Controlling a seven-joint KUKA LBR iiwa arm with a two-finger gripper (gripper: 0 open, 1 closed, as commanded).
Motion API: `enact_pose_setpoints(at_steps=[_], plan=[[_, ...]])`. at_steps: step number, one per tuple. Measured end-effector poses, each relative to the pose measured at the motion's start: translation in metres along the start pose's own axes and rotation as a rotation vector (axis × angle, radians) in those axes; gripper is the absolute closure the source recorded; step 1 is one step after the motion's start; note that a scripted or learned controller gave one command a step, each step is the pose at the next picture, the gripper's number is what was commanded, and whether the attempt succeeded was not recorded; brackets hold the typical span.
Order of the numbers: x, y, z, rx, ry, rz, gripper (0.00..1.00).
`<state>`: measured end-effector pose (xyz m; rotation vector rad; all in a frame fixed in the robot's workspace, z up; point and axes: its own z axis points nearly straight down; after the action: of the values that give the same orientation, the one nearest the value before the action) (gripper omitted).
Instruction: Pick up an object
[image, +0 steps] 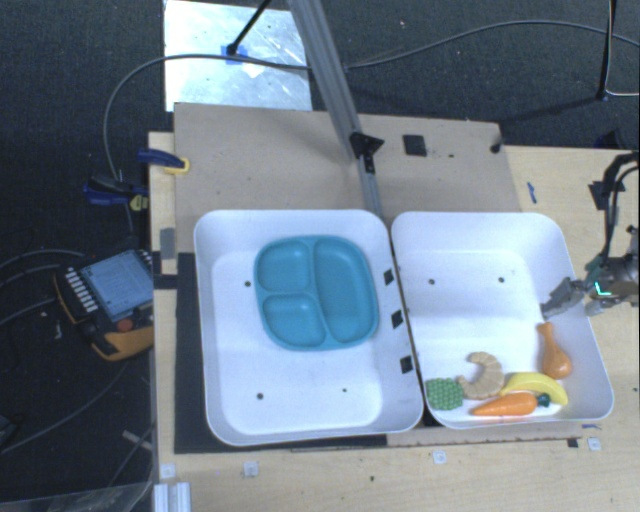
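Several toy foods lie in the near right corner of the right bin (470, 260): an orange drumstick (553, 351), a yellow banana (537, 385), an orange carrot (505, 404), a tan curved pastry (485, 374) and a green piece (444, 393). My gripper (566, 297) hangs over the right rim of this bin, just above and behind the drumstick, with a small green light on its body. Nothing is seen held in it.
A blue divided plate (315, 291) rests in the left bin (225, 390). A slanted metal pole (335, 80) runs behind the bins. Cables, clamps and a small device (108, 290) lie left of the bench.
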<state>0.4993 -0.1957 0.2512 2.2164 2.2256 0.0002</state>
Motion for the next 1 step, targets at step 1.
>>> enact_pose_setpoints(at_steps=[1], plan=[[-0.0001,0.0003,-0.0004,-0.002,-0.001,0.000,0.00]])
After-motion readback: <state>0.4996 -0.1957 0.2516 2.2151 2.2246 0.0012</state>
